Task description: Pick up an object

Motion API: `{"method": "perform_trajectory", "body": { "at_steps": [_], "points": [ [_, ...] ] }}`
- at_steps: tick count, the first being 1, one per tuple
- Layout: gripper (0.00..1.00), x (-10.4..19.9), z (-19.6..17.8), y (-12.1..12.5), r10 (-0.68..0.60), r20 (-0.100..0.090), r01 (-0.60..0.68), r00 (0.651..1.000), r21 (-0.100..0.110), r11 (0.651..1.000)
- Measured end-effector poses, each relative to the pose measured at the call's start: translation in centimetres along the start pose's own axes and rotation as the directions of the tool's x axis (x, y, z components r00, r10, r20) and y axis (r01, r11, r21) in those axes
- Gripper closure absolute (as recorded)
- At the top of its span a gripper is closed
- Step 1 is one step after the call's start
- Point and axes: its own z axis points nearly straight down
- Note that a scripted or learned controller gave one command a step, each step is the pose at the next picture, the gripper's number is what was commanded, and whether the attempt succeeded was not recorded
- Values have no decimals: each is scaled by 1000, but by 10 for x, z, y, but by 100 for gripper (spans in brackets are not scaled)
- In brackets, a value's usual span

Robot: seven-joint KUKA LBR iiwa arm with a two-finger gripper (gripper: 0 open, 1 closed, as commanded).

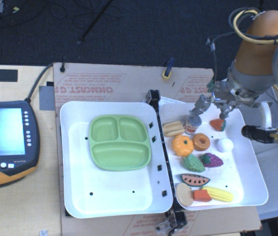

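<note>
My gripper (210,113) hangs open over the back of the right bin (249,171), its fingers spread wide with nothing between them. Under the left fingertip stands a small can (191,127). A red strawberry-like piece (217,124) lies just below the right fingertip. In front of these are a hot dog bun (173,128), an orange (182,145), a donut (200,141) and a white egg (225,144). Nearer the front lie purple grapes (211,159), a green vegetable (193,162), a watermelon slice (195,180), corn (220,195) and an orange-red block (202,195).
A green divided plate (120,142) sits in the left bin (77,181). A black-clipped rim divides the two bins. A handheld control pad (6,136) rests at the bench's left edge. A beige disc (184,194) lies at the right bin's front left corner.
</note>
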Motion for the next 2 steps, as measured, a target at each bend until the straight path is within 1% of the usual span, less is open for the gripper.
{"method": "perform_trajectory", "body": {
  "at_steps": [1,2],
  "points": [
    [0,0,-7,2,-2,1,2,1000,-12,1000],
    [0,-6,49,9,-2,1,2,1000,-11,1000]
  ]
}}
